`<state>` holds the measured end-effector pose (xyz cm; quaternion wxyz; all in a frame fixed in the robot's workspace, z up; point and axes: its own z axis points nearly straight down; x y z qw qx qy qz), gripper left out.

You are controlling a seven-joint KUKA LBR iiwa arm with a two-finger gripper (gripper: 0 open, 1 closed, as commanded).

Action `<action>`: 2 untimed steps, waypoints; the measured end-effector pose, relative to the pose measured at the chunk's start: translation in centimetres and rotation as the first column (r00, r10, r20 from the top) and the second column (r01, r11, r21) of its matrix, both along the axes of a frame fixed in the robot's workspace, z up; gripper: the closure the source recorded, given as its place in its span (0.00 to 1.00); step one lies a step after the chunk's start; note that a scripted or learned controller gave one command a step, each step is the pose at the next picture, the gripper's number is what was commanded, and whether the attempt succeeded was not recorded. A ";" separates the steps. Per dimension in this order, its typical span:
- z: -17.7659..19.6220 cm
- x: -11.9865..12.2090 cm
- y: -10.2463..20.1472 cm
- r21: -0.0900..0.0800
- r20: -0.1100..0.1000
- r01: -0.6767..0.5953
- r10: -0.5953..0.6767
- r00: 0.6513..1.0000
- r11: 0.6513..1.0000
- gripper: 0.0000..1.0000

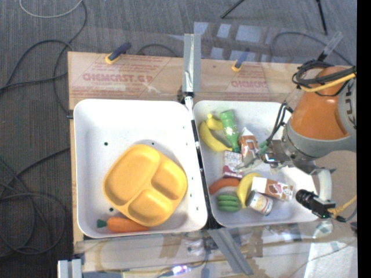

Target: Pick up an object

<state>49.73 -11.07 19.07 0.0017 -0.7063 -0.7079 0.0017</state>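
Note:
My gripper (260,157) hangs low over the middle of the right bin (301,216), reaching in from the right under the orange wrist. Its tip is beside an orange-and-white carton (248,146) and a pink-and-white packet (232,163). Just below it lie a yellow banana (246,185), a brown-and-white box (273,189) and a small can (259,204). Further left are a bunch of bananas (211,136), a green bottle (229,127), a red sausage-shaped toy (224,185) and a green pod-shaped toy (228,202). I see nothing lifted off the bin floor.
The left bin (93,126) holds a yellow divided plate (146,184) and a carrot (123,225) at its front edge. A ridge (197,155) separates the two bins. The arm's body covers the right bin's far right side.

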 end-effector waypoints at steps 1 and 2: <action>-10.3 -1.1 -0.1 0.000 0.012 -0.071 0.071 0.997 0.997 0.00; -9.3 -0.9 -0.1 0.000 0.014 -0.071 0.071 0.997 0.997 1.00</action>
